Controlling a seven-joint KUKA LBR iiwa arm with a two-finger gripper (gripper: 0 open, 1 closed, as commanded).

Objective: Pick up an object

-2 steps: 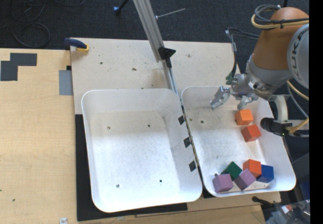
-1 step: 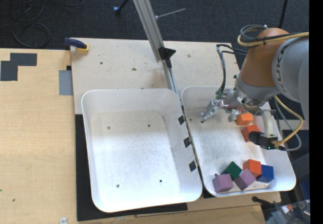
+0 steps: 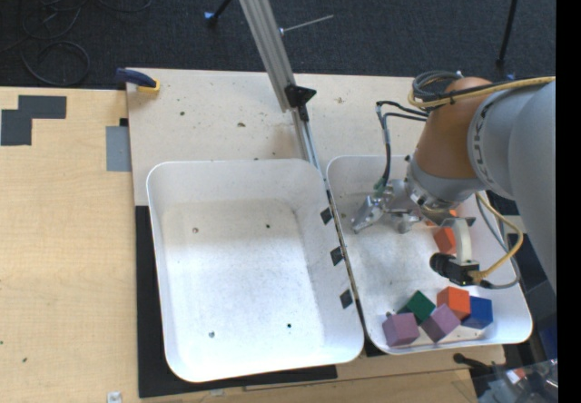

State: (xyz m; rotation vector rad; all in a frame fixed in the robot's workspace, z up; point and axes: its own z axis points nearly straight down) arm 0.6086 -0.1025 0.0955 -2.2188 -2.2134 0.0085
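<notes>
Two white bins (image 3: pixel 182 201) share our bench, and our gripper (image 3: pixel 363 216) hovers in the right one, jaws apart and holding nothing, well above the blocks (image 3: pixel 438 312) clustered in its near corner.

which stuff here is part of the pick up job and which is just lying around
For the job:
- claw, over the right bin
- purple block, second purple block, green block, orange block, blue block, clustered in that bin's near corner

Just lying about:
- left bin
- blue-handled clamp at the bench's far left corner
- aluminium post with a checker marker
</notes>
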